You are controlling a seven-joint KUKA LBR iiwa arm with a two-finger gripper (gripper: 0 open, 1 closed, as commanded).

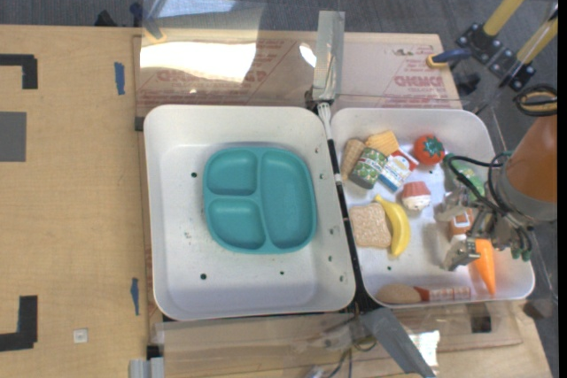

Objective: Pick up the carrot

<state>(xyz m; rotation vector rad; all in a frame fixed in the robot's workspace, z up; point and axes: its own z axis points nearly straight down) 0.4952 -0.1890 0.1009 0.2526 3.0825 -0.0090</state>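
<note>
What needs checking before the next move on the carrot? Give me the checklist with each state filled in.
1. Carrot in view, in the right bin, near its lower right corner: ok.
2. Gripper in the right bin, right beside the carrot's upper end: ok.
3. Carrot seated between the jaws: cannot tell; the gripper hardware blurs together there.
4. Carrot lifted off the bin floor: cannot tell.
5. Neighbours apart from the carrot: ok; banana and bread slice lie well to the left, tomato further up.
6. Teal divided plate in the left bin, away from the arm: ok.
</note>
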